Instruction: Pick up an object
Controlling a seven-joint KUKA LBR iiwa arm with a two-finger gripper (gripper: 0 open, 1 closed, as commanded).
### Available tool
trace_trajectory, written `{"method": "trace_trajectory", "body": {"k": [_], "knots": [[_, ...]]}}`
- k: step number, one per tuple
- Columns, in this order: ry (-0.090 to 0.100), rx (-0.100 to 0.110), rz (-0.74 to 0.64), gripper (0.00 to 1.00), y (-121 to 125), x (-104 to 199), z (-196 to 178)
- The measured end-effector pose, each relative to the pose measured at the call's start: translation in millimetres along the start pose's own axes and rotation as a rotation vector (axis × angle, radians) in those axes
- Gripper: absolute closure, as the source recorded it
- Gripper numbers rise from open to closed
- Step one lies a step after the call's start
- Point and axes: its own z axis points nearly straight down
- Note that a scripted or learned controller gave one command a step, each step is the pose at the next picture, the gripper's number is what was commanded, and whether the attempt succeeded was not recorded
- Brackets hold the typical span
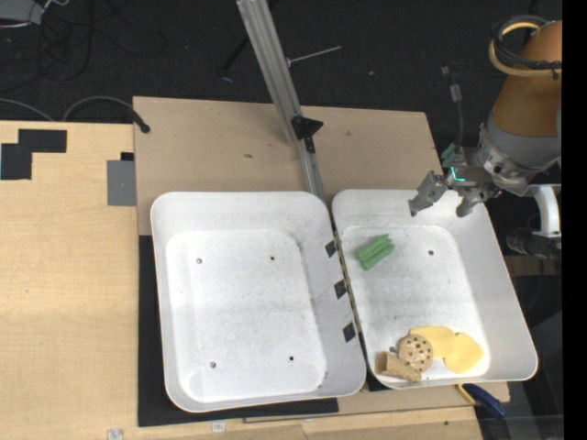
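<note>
While my tool (446, 192) hangs over the far rim of the right bin (514, 337), I see its two fingers spread wide with nothing between them. I count one green ribbed block (374, 251) lying tilted on that bin's floor near the divider, well apart from the tool. At the near end I count three items clustered together: a yellow flat piece (451, 348), a round tan perforated disc (415, 348) and a small tan wedge (395, 365). My arm (525, 108) comes in from the right, wrist bent down. I count two bins on the worktop (64, 273); the left bin (174, 337) sits alongside.
</note>
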Motion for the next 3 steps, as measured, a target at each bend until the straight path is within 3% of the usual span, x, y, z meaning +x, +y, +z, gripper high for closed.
{"method": "trace_trajectory", "body": {"k": [2, 3], "knots": [[0.001, 0.006, 0.005, 0.00, -14, 12, 113], [0.003, -0.003, 0.004, 0.00, -12, 14, 159]]}}
